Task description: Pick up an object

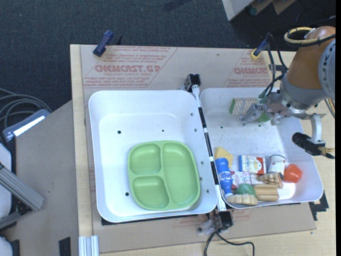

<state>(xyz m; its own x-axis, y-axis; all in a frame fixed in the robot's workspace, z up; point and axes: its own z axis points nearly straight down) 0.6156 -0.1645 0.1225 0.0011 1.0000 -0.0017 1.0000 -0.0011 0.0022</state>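
Green-edged packet (243, 106) lies at ten o'clock from the gripper (254, 116), just beside it, long axis crosswise; grip state I cannot tell.

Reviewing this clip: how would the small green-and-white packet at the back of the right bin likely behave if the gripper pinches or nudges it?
The green-and-white packet lies flat and thin, so it is probably light and may slide across the smooth right bin floor when nudged. It looks like a soft wrapper, so it would likely flex or crumple in a pinch. The gripper sits right beside it.
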